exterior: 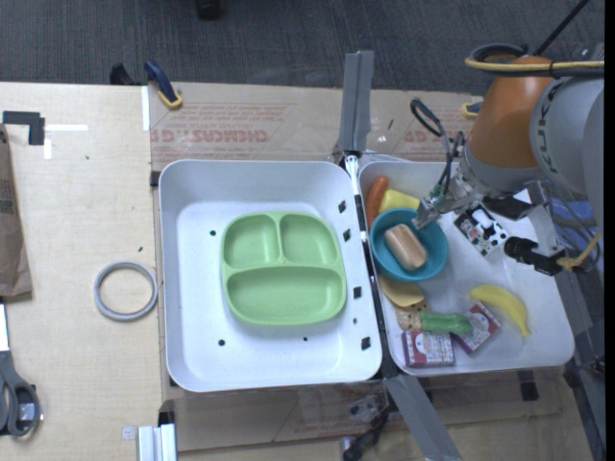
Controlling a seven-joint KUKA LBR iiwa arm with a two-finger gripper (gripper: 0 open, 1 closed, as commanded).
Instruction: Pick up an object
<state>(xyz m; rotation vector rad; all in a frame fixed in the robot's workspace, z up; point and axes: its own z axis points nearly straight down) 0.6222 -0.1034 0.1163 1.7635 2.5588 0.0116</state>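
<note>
One arm (538, 113) — pincer (430, 209) above bowl (423, 257)

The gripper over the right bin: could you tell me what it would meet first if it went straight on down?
Probably the brown bread roll in the blue bowl; the gripper hangs just above it, though depth is unclear.

My own wrist and cabling cover the back right part of the right bin (548, 349), and my arm (538, 123) runs off the right edge. My gripper (430, 209) is too small and dark to read. The blue bowl (411, 246) hides much of the yellow piece (397, 201) and orange piece (376, 192) behind it. The scissors (17, 406) and brown bag (12, 229) are cut by the left edge.
</note>
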